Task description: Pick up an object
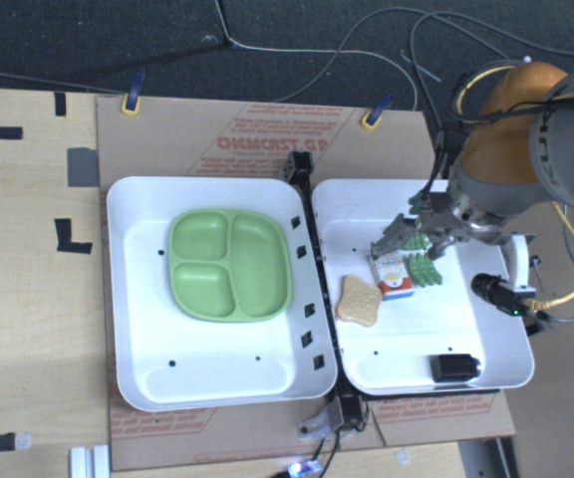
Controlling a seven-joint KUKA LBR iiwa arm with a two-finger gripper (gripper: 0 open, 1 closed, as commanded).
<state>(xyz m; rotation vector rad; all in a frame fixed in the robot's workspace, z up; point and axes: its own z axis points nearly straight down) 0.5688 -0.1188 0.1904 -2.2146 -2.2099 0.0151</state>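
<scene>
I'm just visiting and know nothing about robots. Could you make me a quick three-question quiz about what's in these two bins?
1. True or false: the green divided plate lies in the left bin.
2. Which lies nearest the right bin's front edge? A) tan cracker-like piece B) small black object C) green leafy item
3. Fill in: the gripper hangs over the ___ bin.

Key: 1 true; 2 B; 3 right.

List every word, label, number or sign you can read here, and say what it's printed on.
Red print on the cardboard sheet behind the bins: blurred, not readable.
Small carton under the gripper in the right bin: red and blue label, too small to read.
No other text is legible.
</scene>
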